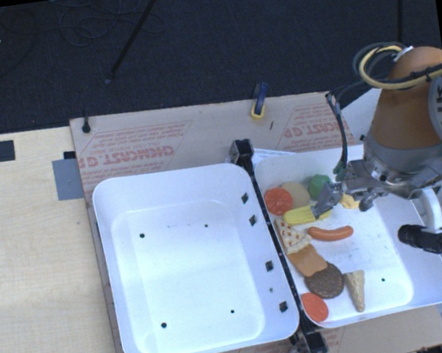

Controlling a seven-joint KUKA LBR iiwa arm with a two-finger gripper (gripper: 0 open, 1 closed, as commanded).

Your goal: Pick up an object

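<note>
While the grey two-finger gripper (329,200) hangs over the right shallow white bin (402,288) near its far edge, grip state unclear, a yellow plastic corn cob (301,216) lies just beside its tip, toward the divider.

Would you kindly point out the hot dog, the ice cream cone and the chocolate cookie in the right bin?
hot dog (331,234): camera view, middle of the sausage.
ice cream cone (357,288): camera view, middle of the cone.
chocolate cookie (326,282): camera view, centre of the dark disc.
</note>
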